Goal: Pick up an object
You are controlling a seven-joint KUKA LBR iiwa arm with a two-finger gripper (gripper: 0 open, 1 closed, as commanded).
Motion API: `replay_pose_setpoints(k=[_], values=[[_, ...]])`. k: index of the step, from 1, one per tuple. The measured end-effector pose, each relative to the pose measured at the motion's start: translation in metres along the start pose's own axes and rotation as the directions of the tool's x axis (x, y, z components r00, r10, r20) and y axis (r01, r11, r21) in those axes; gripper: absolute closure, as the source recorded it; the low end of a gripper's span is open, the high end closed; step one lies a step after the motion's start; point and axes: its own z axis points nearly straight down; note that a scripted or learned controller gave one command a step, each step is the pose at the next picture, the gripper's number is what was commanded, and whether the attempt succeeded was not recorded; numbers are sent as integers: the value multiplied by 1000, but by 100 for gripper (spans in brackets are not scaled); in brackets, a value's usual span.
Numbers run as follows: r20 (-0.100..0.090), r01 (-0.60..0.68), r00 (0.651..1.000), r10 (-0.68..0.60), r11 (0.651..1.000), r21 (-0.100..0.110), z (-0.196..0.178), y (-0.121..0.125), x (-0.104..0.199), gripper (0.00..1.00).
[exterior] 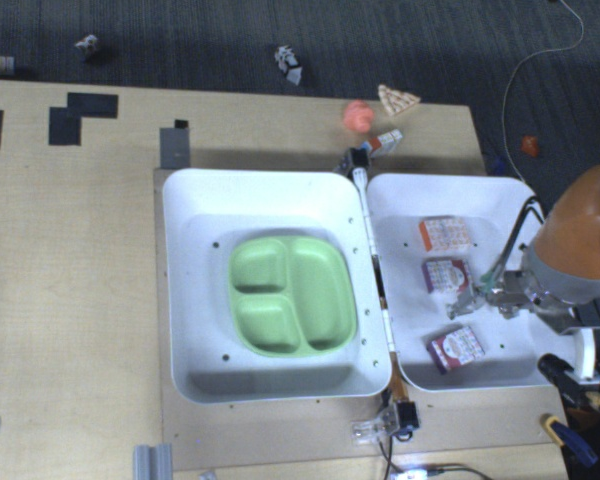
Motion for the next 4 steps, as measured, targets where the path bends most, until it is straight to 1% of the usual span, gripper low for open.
replay_pose_setpoints(k=[1, 2, 3, 4], values=[[-1, -1, 1000, 1, 1000, 8, 21, -7, 61, 0], [0, 1, 1000, -1, 1000, 1, 10, -4, 61, 100], [-1, 1, 1000, -1, 1000, 2, 10, -4, 61, 0], [-1, 4, 1000, -4, 1000, -2, 0, -3, 62, 100]])
